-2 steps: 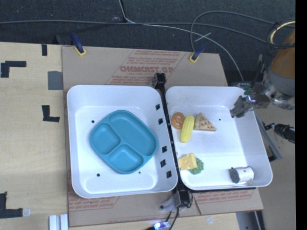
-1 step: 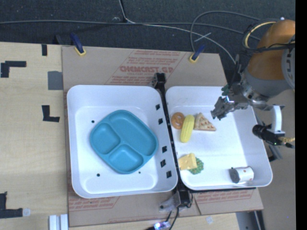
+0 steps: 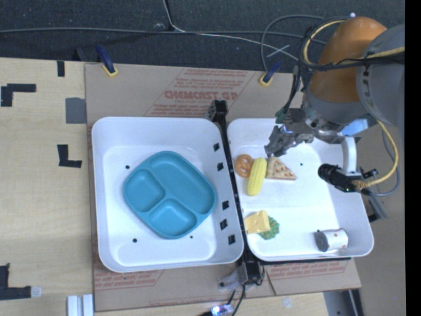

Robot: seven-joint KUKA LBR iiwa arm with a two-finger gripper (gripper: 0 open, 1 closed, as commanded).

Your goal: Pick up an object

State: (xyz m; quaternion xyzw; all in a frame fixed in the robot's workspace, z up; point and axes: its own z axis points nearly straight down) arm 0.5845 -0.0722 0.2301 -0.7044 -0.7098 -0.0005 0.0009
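**Mia:** Over the right bin (image 3: 366, 241), what do you see?

**Sam:** The gripper (image 3: 275, 148) hangs low, near the far left part of that bin. I cannot tell how it is set, because it looks too dark and small.

**Mia:** What is under it?

**Sam:** A yellow corn cob (image 3: 256, 176) lies just below it. A little pretzel (image 3: 243, 165) touches the corn on its left. A pizza slice (image 3: 281, 170) touches it on the right.

**Mia:** Anything else in there?

**Sam:** A yellow and green sandwich toy (image 3: 260, 224) sits near the front left. A small grey and white can (image 3: 331, 239) lies on its side at the front right.

**Mia:** And the left bin (image 3: 105, 137)?

**Sam:** It holds a blue tray (image 3: 170, 194) with three parts.
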